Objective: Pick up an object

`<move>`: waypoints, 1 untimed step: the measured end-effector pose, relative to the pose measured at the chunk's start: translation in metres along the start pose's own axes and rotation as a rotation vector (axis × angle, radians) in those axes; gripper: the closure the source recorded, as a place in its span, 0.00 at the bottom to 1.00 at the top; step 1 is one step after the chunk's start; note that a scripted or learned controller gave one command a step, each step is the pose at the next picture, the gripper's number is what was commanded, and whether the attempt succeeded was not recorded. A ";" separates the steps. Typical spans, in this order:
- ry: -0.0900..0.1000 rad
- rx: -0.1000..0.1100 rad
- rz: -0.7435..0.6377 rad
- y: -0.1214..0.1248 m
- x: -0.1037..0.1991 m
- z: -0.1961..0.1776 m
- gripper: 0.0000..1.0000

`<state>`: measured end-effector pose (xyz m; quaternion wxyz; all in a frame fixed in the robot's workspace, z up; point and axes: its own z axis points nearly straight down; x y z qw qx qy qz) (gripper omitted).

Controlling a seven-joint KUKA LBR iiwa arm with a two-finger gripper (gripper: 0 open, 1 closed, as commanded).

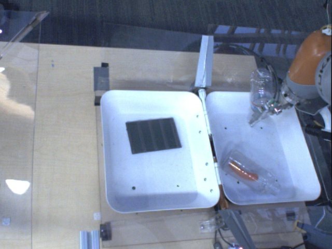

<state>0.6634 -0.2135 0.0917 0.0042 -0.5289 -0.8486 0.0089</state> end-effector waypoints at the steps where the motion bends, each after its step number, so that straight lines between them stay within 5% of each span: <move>1: -0.001 -0.024 -0.007 -0.034 0.067 -0.029 0.00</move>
